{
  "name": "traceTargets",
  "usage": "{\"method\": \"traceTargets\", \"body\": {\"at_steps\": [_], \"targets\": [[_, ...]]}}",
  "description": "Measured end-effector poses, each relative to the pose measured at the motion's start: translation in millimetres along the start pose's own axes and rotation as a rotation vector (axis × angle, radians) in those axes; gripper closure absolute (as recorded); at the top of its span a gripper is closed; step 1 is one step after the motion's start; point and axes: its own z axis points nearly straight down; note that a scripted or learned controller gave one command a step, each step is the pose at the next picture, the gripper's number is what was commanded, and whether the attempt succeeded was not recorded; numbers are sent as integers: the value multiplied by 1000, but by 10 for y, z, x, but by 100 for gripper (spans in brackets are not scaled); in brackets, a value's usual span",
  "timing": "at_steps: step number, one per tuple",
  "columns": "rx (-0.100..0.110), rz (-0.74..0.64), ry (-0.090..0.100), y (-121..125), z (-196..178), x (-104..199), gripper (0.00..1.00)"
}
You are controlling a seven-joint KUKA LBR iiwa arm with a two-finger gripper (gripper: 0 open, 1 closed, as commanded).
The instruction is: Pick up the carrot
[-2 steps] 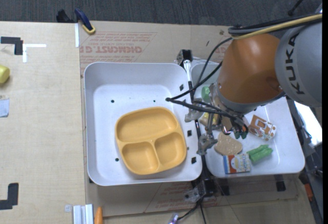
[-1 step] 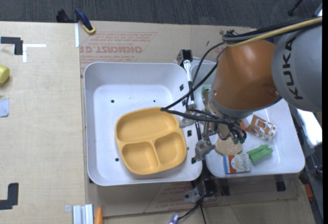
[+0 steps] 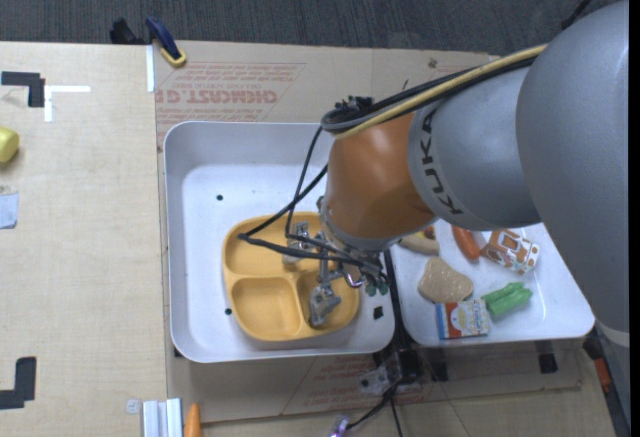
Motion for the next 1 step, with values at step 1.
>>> {"method": "traceTargets", "body": {"at_steps": [1], "targets": [[5, 3, -20, -35, -130, -58, 100]]}}
